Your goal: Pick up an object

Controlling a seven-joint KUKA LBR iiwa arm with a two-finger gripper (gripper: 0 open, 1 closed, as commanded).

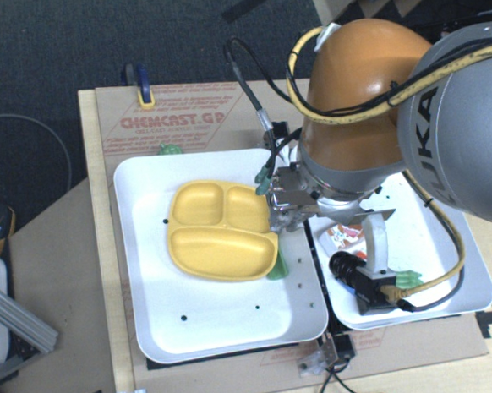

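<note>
- Claw (282, 207) sits low over the seam where the two bins meet, right at the right-hand rim of the yellow divided plate (219, 232). The wrist hides it from above, so you cannot tell whether it is apart or together, or whether it has hold of anything.
- Your nearest candidate is that plate. It lies flat and right way up in the left bin (205, 326), toward the bin's right side, with three compartments facing up.
- Judge the plate as moulded plastic: light, stiff, not fragile, but smooth and glossy, so likely to slip. It is broad and shallow, so spanning it across is not realistic; take it by the raised rim or by a ridge between compartments.
- Expect a rim hold to leave the plate hanging off to one side, so it may tilt or swing free as it rises.
- Note the small green piece (277, 269) poking out from under the plate's lower right edge, just beside the bin wall; it looks thin and soft, and hard to reach where it is.
- Consider also the red-and-white packet (347, 235) in the right bin (415, 237), near the claw; it looks light and crumpled.
</note>
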